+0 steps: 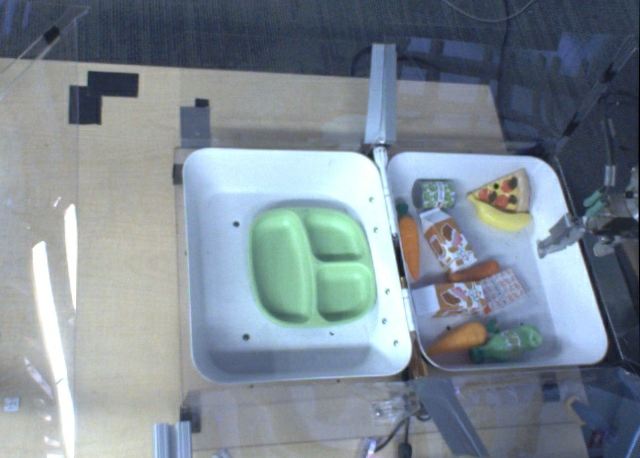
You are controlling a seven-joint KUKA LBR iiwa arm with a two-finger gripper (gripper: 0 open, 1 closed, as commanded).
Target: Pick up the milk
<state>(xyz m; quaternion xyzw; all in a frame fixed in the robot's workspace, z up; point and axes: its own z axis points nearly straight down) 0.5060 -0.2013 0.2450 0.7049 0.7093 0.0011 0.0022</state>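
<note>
The milk (447,242) is a small white carton with orange print. It lies in the right bin (590,318), left of the middle, between an orange carrot (409,245) and a brown sausage (474,271). A longer white-and-orange box (481,293) of similar look lies just below it. My gripper (560,237) hangs at the bin's right rim, well right of the milk and apart from it, with nothing seen in it.
The right bin also holds a green can (435,193), a pizza slice (503,192) on a banana (503,217), a second carrot (458,338) and a green bottle (510,343). The left bin (215,246) carries a green divided plate (311,264).
</note>
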